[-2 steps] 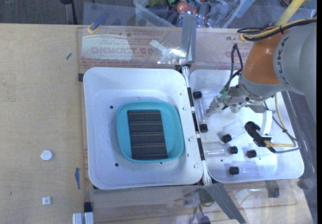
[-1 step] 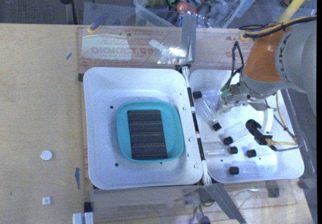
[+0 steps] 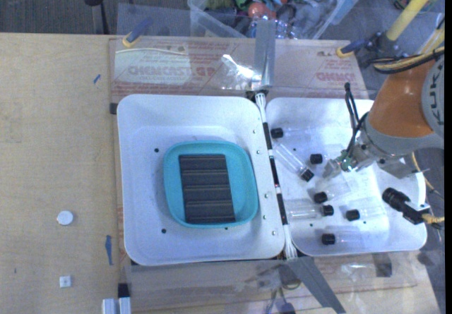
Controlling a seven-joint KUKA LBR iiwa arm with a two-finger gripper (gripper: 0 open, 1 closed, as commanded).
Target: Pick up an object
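Several black-capped vials (image 3: 316, 211) are noted beneath the lowered gripper (image 3: 337, 166), grip state indeterminable; approach is judged underway, closure required next.

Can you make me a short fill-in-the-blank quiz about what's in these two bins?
1. The teal tray lies in the ____ bin.
2. The small clear tubes in the right bin have caps coloured ____.
3. The dark ridged block lies on the ____.
4. The claw is above the ____ bin.

Missing words: left; black; teal tray; right
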